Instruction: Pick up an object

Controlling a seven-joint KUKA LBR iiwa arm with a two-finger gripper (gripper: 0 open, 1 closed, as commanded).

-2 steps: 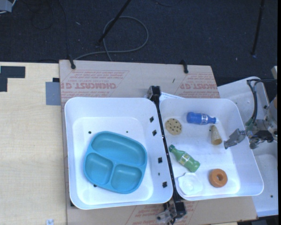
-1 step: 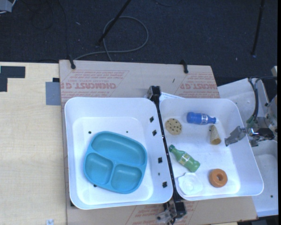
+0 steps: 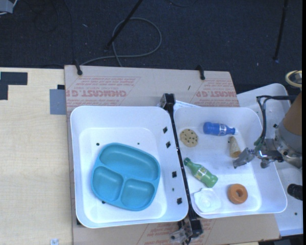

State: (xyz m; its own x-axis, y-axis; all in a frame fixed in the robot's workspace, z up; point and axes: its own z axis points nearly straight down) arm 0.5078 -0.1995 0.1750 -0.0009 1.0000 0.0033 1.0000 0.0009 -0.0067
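Fingers: can't tell if spread or pressed together (too dark and small), nothing seen between them. Gripper (image 3: pixel 247 157) hangs over right bin (image 3: pixel 268 200) near its right wall, just beside cone-shaped piece (image 3: pixel 235 147). Also there: blue bottle (image 3: pixel 219 129), green bottle (image 3: pixel 200 172), cookie (image 3: pixel 189 137), donut (image 3: pixel 238 193). Blue tray (image 3: pixel 125 176) in left bin (image 3: pixel 81 131).

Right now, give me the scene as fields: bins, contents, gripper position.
left bin: blue divided plate
right bin: blue bottle, cookie, green bottle, donut, tan cone-like item, white lid-like item
gripper: over right bin's right side, beside the tan item
held: nothing seen between the fingers
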